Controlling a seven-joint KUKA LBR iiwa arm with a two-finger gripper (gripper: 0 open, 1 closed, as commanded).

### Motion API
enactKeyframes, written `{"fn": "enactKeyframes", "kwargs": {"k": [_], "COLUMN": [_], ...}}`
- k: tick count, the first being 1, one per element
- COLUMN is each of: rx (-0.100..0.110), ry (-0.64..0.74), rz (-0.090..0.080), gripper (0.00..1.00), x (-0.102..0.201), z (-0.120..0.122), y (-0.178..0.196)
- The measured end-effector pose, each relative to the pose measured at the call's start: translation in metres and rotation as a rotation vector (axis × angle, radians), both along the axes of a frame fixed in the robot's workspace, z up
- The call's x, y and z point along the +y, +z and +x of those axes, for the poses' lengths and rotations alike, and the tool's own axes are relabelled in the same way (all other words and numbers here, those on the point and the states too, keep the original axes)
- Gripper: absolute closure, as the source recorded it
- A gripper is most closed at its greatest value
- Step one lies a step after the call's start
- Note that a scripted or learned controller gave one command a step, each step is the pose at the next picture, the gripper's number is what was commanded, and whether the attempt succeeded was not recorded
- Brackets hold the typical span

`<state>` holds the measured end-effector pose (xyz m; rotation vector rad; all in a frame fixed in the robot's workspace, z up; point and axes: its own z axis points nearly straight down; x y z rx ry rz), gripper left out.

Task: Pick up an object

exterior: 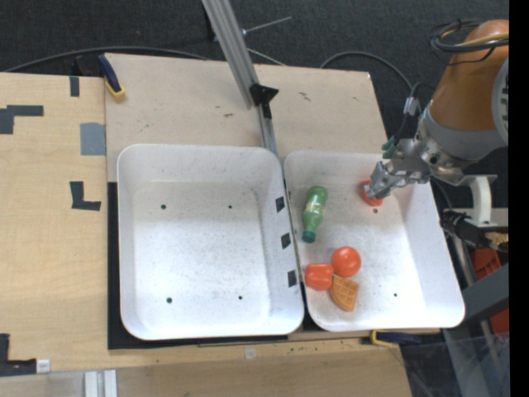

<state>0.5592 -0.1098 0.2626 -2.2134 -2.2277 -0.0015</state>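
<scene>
**A:** Camera view from above: why is the gripper (382, 182) parked at the back of the right bin (430, 288)?

**B:** It sits right on a small red thing (369, 193) there, probably because that one lies apart from the rest. The green bottle (313, 212) is mid-bin; the orange ball (346, 261), red piece (317, 277) and waffle (345, 293) bunch together near the front.

**A:** Got it pinched?

**B:** Honestly can't tell, too blurry. Left bin (132, 246) has nothing for it.

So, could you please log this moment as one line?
gripper over red object, right bin | grasp unclear | green bottle, orange ball untouched
</scene>
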Motion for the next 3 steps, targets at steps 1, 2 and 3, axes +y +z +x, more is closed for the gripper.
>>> {"fn": "enactKeyframes", "kwargs": {"k": [1,2,3], "rx": [0.001,0.001,0.004], "ry": [0.001,0.000,0.000], "rz": [0.000,-0.001,-0.001], "gripper": [1.00,1.00,1.00], "x": [0.062,0.108,0.163], "z": [0.009,0.028,0.031], "y": [-0.001,-0.006,-0.023]}}
